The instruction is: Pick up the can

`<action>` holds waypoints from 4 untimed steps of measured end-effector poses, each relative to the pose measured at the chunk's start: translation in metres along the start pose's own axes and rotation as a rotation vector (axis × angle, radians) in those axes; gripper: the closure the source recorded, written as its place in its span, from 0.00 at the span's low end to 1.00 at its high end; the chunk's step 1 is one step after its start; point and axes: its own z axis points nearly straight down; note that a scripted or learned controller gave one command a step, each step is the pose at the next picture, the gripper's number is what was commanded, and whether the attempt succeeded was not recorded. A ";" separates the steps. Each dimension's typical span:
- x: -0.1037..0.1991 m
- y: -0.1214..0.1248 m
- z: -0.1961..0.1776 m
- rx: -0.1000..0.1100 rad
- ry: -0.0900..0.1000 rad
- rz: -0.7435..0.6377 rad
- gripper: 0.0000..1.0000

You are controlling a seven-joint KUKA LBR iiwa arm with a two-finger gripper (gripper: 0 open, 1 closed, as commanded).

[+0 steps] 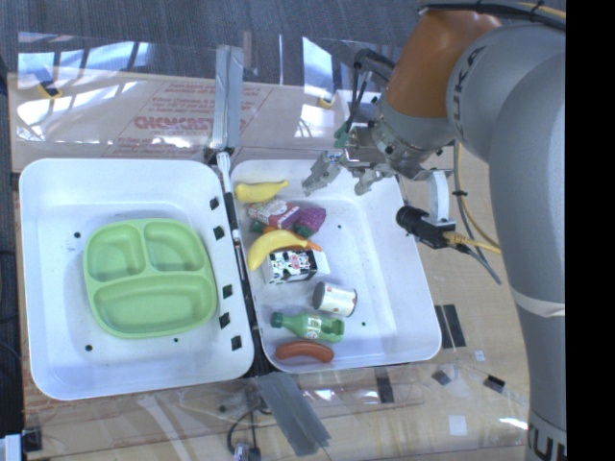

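The can [335, 300] is a small silver tin lying on its side in the lower middle of the right bin [399, 286]. My gripper [339, 175] hangs over the bin's upper edge, well above and apart from the can. Its two fingers are spread, with nothing between them. The grey arm with its orange band comes in from the upper right.
Also in the right bin are two bananas [261, 191] [272, 246], a purple grape bunch [309, 221], a small milk carton [291, 266], a green bottle [309, 327] and a sausage [304, 352]. The left bin [48, 286] holds a green divided plate [149, 277].
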 end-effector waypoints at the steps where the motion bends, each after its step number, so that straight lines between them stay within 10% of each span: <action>1: 0.029 -0.082 0.064 0.000 0.000 -0.255 0.00; 2: -0.023 -0.130 -0.016 -0.004 -0.001 -0.221 0.00; 3: -0.041 -0.122 0.125 0.000 0.001 -0.277 0.00; 4: -0.042 -0.122 0.117 0.002 0.001 -0.282 1.00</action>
